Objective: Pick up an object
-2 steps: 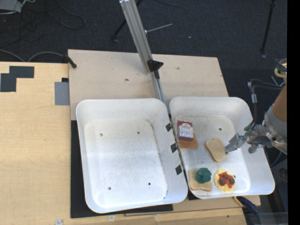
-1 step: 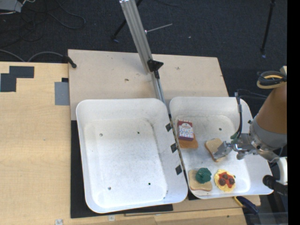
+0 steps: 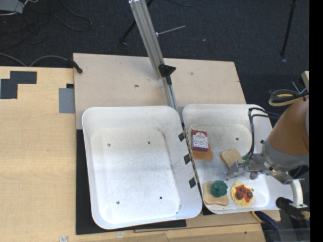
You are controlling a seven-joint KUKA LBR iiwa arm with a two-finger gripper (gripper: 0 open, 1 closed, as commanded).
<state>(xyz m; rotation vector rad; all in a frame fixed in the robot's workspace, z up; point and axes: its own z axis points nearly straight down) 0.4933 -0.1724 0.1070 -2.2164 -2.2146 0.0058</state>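
We saw the arm's metal two-finger hand (image 3: 233,173) low inside the right shallow white bin (image 3: 222,114), just beside the tan bread-like slice (image 3: 231,158), though we could not tell how its jaws stood. A dark red rectangular packet (image 3: 200,140) lay by the bin's left wall, while a green lump on toast (image 3: 218,189) and a yellow round piece with red topping (image 3: 243,193) sat near the front rim.

A tan bread slice (image 3: 231,158) is lying flat just left of the gripper (image 3: 233,173), with a red-labelled packet (image 3: 200,141) resting farther left.
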